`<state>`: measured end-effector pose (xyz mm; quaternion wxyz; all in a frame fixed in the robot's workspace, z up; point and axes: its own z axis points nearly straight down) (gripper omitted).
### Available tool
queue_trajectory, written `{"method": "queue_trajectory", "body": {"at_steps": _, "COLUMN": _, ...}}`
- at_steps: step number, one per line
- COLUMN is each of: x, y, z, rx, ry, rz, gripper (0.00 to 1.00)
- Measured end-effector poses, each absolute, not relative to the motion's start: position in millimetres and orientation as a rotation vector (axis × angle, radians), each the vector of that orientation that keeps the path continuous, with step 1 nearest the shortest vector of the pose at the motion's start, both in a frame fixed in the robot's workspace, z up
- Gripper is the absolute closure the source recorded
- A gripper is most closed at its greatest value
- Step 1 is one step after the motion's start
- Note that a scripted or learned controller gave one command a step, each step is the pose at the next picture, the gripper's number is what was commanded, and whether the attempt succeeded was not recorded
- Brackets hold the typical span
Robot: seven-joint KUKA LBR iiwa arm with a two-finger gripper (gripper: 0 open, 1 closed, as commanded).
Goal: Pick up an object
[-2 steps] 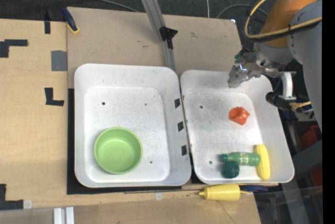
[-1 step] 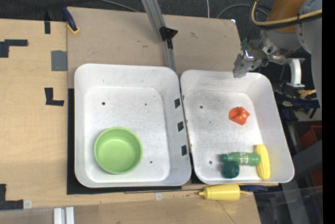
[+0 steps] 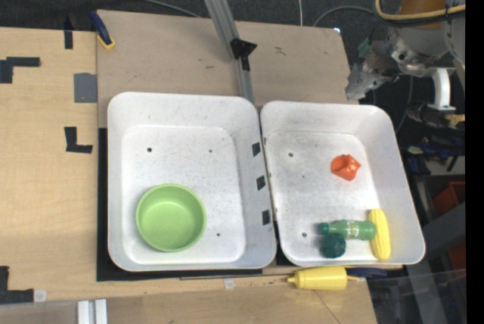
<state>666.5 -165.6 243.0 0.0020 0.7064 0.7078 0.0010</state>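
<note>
1. Nearest the camera, a yellow bottle-shaped object point(image 3: 321, 278) is seen lying on its side on the tabletop point(image 3: 174, 50), just outside the front rim of the right bin.
2. Largest of the containers, the left bin point(image 3: 125, 118) and the right bin point(image 3: 382, 129) are set side by side, their inner rims touching along the middle.
3. Within the left bin, a green bowl point(image 3: 171, 217) is seen standing upright in the front-left part; nothing can be made out inside the bowl.
4. Within the right bin, a green bottle point(image 3: 346, 229) is laid on its side near the front-right corner.
5. A yellow banana-like object point(image 3: 380, 233) is placed at the bottle's right end, touching it and close to the bin's right wall.
6. A dark green cap-like piece point(image 3: 332, 245) is seen just in front of the bottle, touching it or nearly so.
7. A small red object point(image 3: 345, 167) is set apart from that cluster, towards the middle-right of the same bin.
8. The gripper point(image 3: 363, 80) is seen above the tabletop beyond the right bin's back-right corner, well apart from all the objects; whether the jaws are spread or pressed together cannot be told.
</note>
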Motion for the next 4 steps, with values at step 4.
{"method": "queue_trajectory", "body": {"at_steps": 4, "x": 632.0, "y": 38, "z": 242, "rx": 2.215, "ry": 2.23, "rz": 0.0, "gripper": 1.0}}
